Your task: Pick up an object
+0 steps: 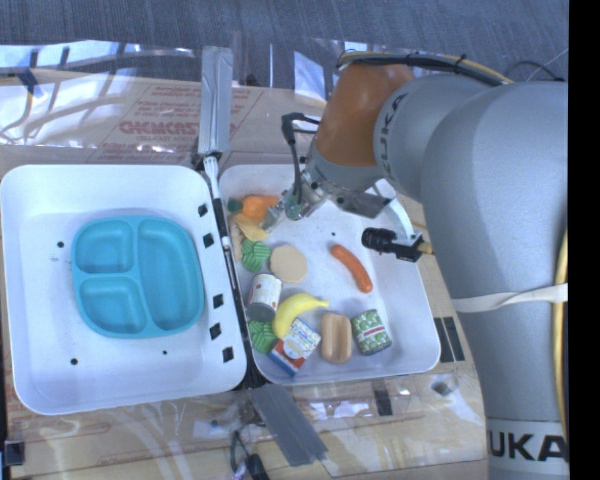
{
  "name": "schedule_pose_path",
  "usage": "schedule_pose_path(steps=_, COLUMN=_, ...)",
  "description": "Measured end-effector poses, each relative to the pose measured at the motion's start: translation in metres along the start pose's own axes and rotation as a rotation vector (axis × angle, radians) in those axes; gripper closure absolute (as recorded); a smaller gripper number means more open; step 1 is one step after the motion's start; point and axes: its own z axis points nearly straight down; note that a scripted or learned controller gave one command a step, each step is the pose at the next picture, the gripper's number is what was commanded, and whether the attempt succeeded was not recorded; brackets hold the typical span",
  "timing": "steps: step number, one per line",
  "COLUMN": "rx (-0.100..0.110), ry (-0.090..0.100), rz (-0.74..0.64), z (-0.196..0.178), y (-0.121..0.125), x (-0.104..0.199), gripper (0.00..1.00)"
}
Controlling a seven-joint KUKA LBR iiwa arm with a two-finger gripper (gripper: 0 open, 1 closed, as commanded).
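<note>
Right, the gripper [292,206] is down low in the right bin [410,353], at its upper left corner, with the grey arm [480,168] and its orange band [355,108] looming over the top of that bin. The tip sits just beside an orange piece [258,206], a carrot-like shape, and close to a yellow piece [248,230] below it — whether it touches either one, I cannot tell, and the state of the gripper itself is too small and shadowed to call.

Everything else is placed around that same right bin. Along its left wall, a green leafy item [255,256], then a small white can [266,292] lower down, and another green bit [261,335] near the bottom left. A tan round disc [288,263] lies just right of the leafy item. A banana [298,310] curves beside the can, above a small carton [299,342]. A bread roll [335,336] and a green-labelled can [371,332] sit side by side along the bottom — and a sausage [352,267] lies alone at a slant near the middle.

Left of that bin, touching wall to wall, the other white bin [30,368] holds a blue divided tray [137,274]. Both rest on the surface [110,118].
</note>
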Motion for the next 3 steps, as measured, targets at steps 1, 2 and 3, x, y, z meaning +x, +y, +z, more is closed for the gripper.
schedule_pose_path(steps=1, rx=0.001, ry=0.0, rz=0.254, z=0.0, y=0.002, x=-0.004, gripper=0.0)
schedule_pose_path(steps=2, rx=0.001, ry=0.0, rz=-0.017, z=-0.034, y=-0.046, x=-0.023, gripper=0.0)
schedule_pose_path(steps=3, rx=-0.001, ry=-0.002, rz=0.168, z=-0.032, y=-0.042, x=-0.069, gripper=0.0)
